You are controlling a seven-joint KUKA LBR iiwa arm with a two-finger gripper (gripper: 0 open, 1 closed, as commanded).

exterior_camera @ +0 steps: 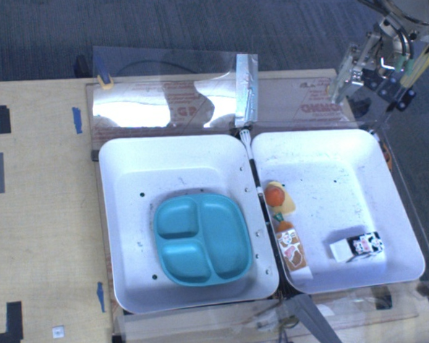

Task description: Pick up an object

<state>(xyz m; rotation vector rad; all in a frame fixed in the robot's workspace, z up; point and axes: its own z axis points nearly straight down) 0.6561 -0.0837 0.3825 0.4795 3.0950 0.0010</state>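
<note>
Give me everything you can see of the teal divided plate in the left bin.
The teal divided plate looks like smooth plastic, a rounded square with three compartments: two smaller ones along one side and one larger one. It lies flat, open side up, slightly rotated, on the floor of the left bin, toward the near wall. Nothing rests in it.

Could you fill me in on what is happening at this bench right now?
A robot arm is set to pick an object from two white bins. Its tool hangs above the far right corner of the right bin, holding nothing visible. That bin contains a small carton, an orange toy and a flat packet. The left bin holds a teal divided plate.
</note>
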